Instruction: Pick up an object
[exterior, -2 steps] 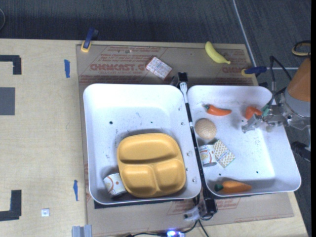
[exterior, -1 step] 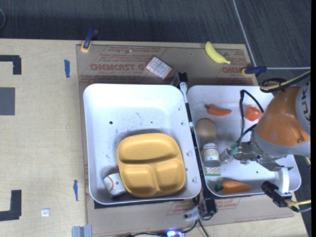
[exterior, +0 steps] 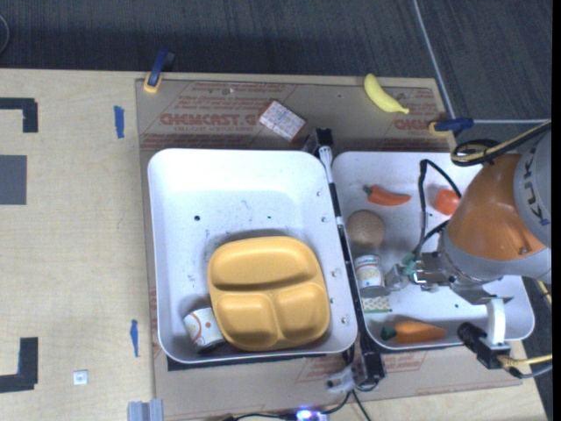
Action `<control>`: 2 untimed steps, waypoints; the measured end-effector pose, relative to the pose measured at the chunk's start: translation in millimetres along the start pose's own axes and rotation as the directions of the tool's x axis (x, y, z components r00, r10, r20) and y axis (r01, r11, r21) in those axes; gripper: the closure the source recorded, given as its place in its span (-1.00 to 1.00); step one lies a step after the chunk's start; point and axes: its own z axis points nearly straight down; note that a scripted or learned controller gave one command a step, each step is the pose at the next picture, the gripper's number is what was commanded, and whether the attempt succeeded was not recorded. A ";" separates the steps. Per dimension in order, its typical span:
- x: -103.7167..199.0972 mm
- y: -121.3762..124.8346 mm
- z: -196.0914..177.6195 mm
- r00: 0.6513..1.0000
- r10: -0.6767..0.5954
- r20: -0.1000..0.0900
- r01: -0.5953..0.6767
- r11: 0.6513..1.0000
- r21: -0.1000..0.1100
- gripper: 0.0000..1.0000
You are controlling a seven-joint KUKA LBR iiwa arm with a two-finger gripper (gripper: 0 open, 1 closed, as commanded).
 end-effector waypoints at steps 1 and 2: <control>-1.7 3.4 0.3 1.000 -0.002 -0.004 0.002 1.000 0.003 -1.00; -0.6 38.1 0.6 1.000 -0.003 -0.004 0.003 1.000 0.002 -1.00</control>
